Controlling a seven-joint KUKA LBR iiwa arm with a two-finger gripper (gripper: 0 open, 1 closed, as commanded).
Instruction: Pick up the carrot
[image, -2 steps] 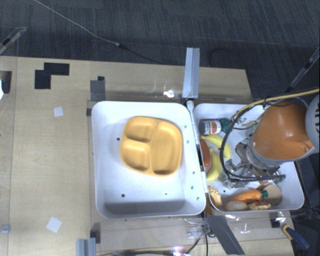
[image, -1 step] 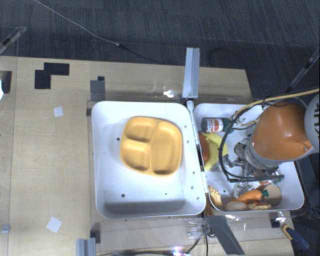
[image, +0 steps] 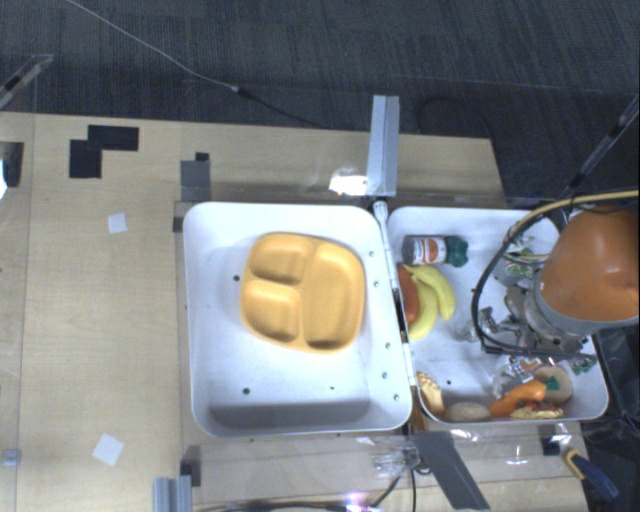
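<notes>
Two shallow white bins sit side by side on the wooden surface (image: 90, 330), and the arm (image: 595, 265) reaches in from the right over the right bin (image: 470, 225). The end effector (image: 525, 365) hangs low at that bin's near right corner, under the orange band and a tangle of cables; whether it is open or closed cannot be told, as the wrist hides it from above.

The carrot (image: 518, 398) lies just below the end effector, tilted, close to the bin's near wall and crowded by neighbours: a pale round piece (image: 555, 382) touches it at the right, and a brown potato-like lump (image: 468, 410) lies just to its left along the same wall. Whether the end effector touches the carrot cannot be told.

Left of the end effector, the bin floor is bare for a stretch, then a banana (image: 432, 298) rests against a red item (image: 408, 300) at the divider edge. A small jar (image: 432, 250) on its side lies beyond them, near the far wall.

Well to the left of the end effector, the left bin (image: 215, 400) holds a yellow compartment tray (image: 303, 290), with open white floor around it on all sides.
</notes>
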